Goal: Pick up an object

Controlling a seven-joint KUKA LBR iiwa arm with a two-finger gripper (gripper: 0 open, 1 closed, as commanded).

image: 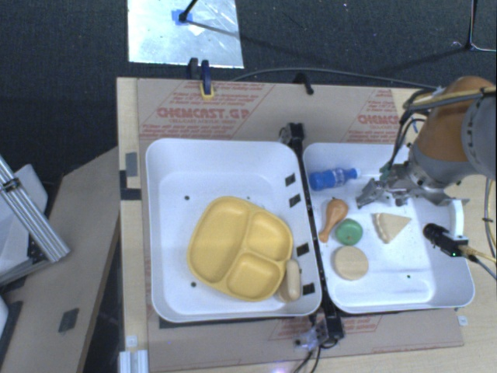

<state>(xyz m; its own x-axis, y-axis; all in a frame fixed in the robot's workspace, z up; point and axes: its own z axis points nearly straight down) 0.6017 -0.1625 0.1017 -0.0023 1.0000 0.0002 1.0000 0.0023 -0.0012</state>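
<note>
Fingers point(371, 195) hover low in the right bin point(458, 290), nothing between them.
They look parted, though small and hard to read. The blue bottle point(332, 178) lies just beside them on the far-left; the pale wedge point(390, 225) sits just nearside (bottle seems likelier). Centre over one item before closing.

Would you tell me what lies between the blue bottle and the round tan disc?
In the camera view, the orange drumstick-shaped piece and green round piece lie between blue bottle and tan disc.
</note>
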